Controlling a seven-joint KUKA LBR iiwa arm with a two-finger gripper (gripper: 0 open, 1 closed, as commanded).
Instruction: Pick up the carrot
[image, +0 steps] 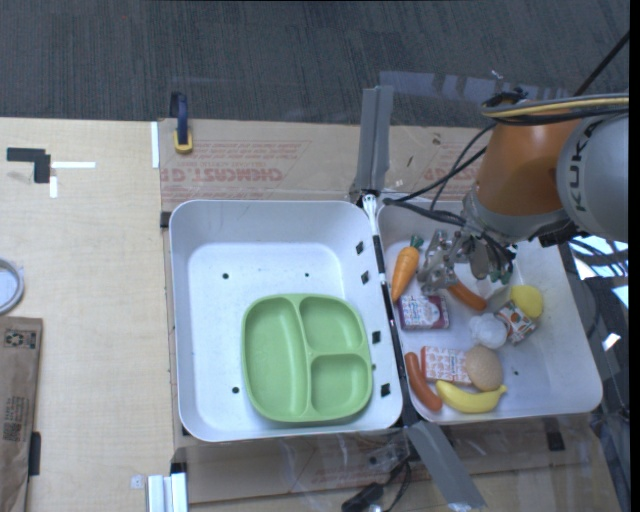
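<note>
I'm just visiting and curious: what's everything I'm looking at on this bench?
Bins: two, white, side by side.
Plate: one, green, three compartments, left bin.
Carrot: one, orange with green top, right bin, against its left wall.
Sausages: two, orange-red, right bin.
Banana: one, yellow, right bin's near side.
Egg: one, tan, beside the banana.
Lemon: one, yellow, right bin.
Packets: two, red and white, right bin.
Clamp: one, blue and yellow, far edge.
Arm: one, grey and orange.
Gripper: one, metal, just right of the carrot.
</note>
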